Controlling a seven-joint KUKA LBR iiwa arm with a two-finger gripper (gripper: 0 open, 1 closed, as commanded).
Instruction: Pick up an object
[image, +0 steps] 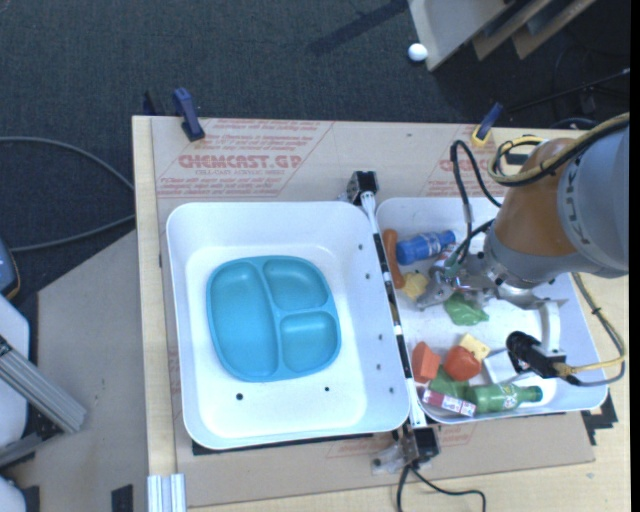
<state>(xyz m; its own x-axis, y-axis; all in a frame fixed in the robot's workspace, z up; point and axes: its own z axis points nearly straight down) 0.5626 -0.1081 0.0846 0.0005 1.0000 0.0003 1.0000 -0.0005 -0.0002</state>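
1. Landmark: right bin (590, 330), shallow, white, beside the left bin (190, 300), which bears a blue divided plate (272, 317).
2. Gripper (450, 282): low over the right bin's upper middle, among the toys; whether released or clenched, I cannot tell.
3. Likely target: green piece (465, 311), at the bin's centre, just below the gripper. Judged light, small, smooth plastic, apt to slip; take across its narrow width.
4. Alternatives: blue bottle (425, 246), toward the bin's upper left, rolls easily; green bottle (505, 397), along its lower edge.
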